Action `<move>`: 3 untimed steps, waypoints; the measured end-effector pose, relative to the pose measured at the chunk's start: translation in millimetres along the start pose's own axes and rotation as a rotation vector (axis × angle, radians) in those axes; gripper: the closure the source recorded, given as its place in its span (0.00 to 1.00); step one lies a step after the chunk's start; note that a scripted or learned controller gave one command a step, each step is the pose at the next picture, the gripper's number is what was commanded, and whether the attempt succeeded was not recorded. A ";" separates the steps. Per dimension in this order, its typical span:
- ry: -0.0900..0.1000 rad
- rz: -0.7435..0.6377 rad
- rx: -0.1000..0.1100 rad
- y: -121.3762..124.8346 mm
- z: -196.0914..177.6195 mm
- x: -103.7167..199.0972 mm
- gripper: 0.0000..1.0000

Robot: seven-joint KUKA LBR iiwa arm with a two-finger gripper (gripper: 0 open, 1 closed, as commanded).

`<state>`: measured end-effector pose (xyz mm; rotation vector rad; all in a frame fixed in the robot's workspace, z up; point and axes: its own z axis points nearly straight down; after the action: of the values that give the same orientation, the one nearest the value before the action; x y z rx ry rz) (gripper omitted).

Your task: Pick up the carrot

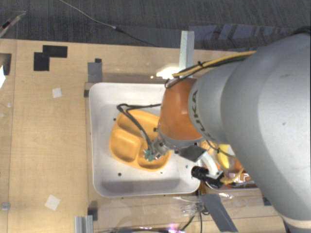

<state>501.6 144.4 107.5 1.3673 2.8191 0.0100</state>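
While the grey arm reaches in from the right, its orange band hangs over the left white bin, above a yellow-orange divided tray. Finger state cannot be determined (wrist blocks them). Carrot location cannot be confirmed; orange items show in the right bin.

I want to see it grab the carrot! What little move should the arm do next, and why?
Probably lift a little and back away to the right. The arm hangs low over the left bin, above an orange dish, and hides much of the right bin, so I can't spot any carrot yet.
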 end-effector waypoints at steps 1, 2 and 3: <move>0.005 -0.019 0.007 57.3 -20.6 63.2 1.00; 0.001 -0.174 -0.006 37.5 -171.9 64.7 1.00; 0.004 -0.032 0.008 42.7 -88.9 66.2 1.00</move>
<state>493.2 222.6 196.5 1.3250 2.8471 0.0005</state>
